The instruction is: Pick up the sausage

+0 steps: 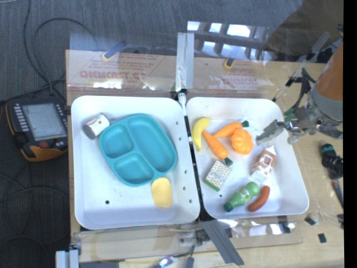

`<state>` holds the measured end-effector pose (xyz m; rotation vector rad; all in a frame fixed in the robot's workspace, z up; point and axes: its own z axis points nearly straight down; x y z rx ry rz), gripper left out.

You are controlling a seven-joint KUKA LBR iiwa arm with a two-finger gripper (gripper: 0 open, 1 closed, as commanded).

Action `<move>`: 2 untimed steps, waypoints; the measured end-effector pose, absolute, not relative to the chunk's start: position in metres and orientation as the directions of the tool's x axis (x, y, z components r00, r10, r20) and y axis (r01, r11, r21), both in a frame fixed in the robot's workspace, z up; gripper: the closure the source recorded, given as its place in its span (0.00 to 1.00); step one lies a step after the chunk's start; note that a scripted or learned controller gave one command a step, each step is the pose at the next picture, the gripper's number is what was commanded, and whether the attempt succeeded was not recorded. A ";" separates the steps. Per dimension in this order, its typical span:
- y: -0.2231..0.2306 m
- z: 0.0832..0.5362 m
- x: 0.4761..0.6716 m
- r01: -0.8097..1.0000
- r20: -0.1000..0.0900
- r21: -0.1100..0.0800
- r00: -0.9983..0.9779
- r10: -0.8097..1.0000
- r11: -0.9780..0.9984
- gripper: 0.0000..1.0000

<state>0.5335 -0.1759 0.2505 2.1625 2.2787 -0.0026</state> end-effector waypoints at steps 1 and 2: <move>-0.078 0.340 0.485 0.975 -0.001 0.001 -0.222 0.975 0.222 0.00; -0.025 0.290 0.488 0.992 -0.001 -0.002 0.126 0.992 -0.126 0.00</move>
